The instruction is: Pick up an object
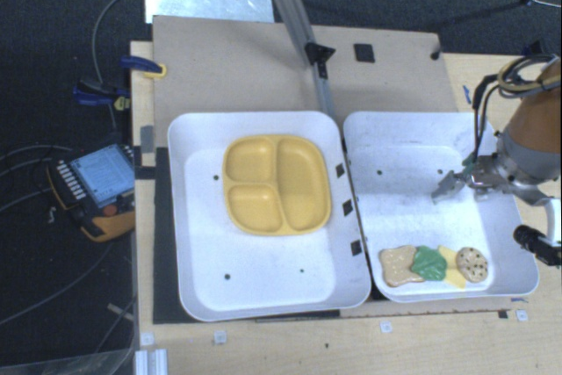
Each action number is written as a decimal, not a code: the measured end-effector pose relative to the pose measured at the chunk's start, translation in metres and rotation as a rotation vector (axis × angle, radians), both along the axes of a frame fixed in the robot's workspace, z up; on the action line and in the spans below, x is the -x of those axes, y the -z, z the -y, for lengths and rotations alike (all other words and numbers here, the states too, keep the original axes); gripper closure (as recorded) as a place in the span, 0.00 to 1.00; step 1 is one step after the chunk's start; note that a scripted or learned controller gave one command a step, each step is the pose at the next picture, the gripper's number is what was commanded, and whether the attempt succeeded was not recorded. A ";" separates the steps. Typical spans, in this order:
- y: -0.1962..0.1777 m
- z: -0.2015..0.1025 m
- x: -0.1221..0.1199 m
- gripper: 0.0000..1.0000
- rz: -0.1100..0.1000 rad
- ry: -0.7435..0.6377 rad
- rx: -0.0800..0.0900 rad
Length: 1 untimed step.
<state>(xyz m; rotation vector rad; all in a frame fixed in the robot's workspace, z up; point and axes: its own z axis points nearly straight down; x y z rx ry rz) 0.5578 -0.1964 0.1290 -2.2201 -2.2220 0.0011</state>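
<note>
toy food [433, 264], near edge, below fingers [450, 186]

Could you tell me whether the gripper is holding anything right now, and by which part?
Nothing is held: the gripper hangs open over bare bin floor.

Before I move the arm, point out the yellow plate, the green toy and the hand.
yellow plate [277, 185]: camera view, on the divider ridge at its middle.
green toy [429, 263]: camera view, on its top surface.
hand [448, 187]: camera view, at the fingertips above the right bin's floor.
</note>
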 end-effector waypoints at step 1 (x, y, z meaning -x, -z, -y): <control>0.043 0.000 -0.002 0.00 0.006 0.000 0.001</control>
